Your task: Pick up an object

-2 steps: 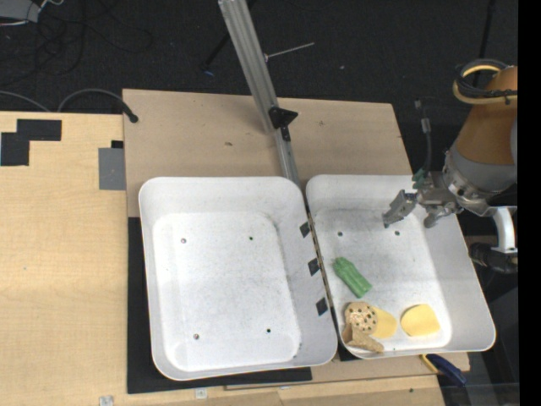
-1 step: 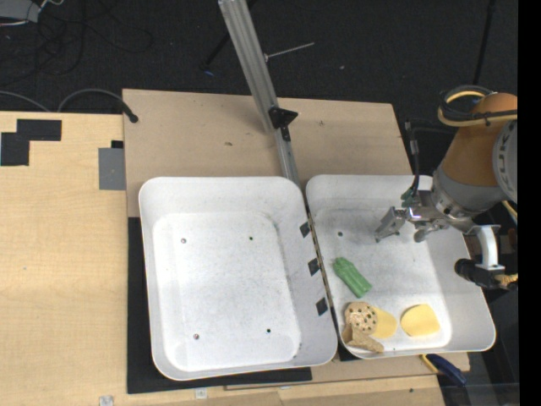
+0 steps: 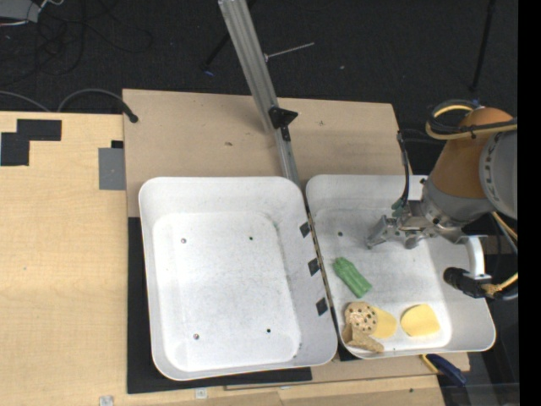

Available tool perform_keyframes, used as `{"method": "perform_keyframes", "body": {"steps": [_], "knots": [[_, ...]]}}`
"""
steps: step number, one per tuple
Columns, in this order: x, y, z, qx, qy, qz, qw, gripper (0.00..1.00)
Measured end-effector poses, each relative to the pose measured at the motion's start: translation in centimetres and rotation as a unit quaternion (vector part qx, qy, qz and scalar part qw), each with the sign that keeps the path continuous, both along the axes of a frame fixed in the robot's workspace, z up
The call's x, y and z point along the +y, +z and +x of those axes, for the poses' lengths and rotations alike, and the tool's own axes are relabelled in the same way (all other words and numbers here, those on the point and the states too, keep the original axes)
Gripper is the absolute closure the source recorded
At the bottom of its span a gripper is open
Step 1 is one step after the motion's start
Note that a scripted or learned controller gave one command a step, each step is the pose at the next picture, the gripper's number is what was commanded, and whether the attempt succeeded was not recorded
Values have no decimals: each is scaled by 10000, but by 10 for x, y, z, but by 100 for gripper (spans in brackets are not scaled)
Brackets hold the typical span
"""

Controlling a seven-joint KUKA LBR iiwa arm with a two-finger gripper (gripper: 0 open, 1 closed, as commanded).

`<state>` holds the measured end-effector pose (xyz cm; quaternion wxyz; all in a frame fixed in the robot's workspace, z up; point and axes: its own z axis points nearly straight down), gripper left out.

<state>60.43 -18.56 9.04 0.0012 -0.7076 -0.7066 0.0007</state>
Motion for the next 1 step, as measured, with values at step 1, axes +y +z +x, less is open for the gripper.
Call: {"method": "perform_keyframes", "body": {"steps": [1], "knots": [[-1, 11, 0, -1, -21, 0, 10000, 100]]}}
